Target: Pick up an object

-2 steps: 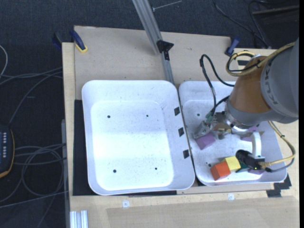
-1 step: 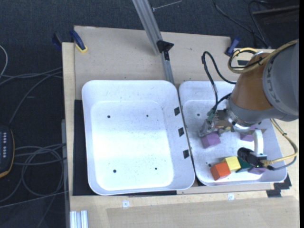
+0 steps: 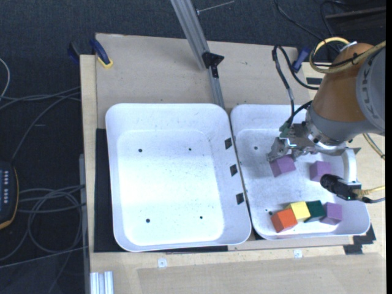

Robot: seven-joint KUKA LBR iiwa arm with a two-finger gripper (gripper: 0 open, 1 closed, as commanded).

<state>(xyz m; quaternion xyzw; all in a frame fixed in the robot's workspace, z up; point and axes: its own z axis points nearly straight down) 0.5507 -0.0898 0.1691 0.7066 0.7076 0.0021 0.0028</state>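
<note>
Five blocks: I see them crowding the right bin [image 3: 257, 222].
Gripper [image 3: 283, 154]: directly above purple block [image 3: 283, 165]; aperture unreadable.
Risk: I fear an off-centre close nudging it away.

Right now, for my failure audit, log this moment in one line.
end effector: over right bin | at purple block | grasp: unconfirmed

We are looking at a robotics lab. A plywood counter [image 3: 153, 66] stands on dark carpet [image 3: 43, 17], with loose cables [image 3: 37, 195] trailing across the floor. Two white bins [image 3: 122, 127] sit side by side under an aluminium camera pole [image 3: 190, 23], clamps [image 3: 101, 54] grip the board, and a grey-and-orange industrial arm [image 3: 343, 90] reaches in.
</note>
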